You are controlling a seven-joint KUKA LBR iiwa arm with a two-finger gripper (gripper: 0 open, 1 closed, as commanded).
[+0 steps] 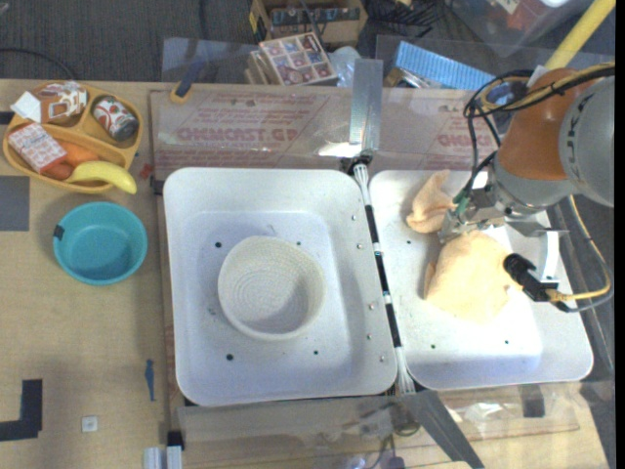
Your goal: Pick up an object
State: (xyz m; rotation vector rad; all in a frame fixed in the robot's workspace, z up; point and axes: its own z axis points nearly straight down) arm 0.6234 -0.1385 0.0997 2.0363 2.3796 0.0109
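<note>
A pale tan, cloth-like soft object (469, 274) lies in the right bin (488, 355), with a smaller tan lump (430, 203) just behind it near the bin's back wall. My gripper (463, 219) hangs low between the two, right at the top edge of the larger piece. The grey arm with its orange band (537, 135) comes in from the right above it. A white woven bowl (270, 286) sits in the middle of the left bin (195, 360).
Left of the bins stand a blue bowl (100, 242) and a yellow tray (68, 135) holding a banana and toy food. Cardboard and boxes lie behind the bins. Black cables (532, 281) trail over the right bin's right side.
</note>
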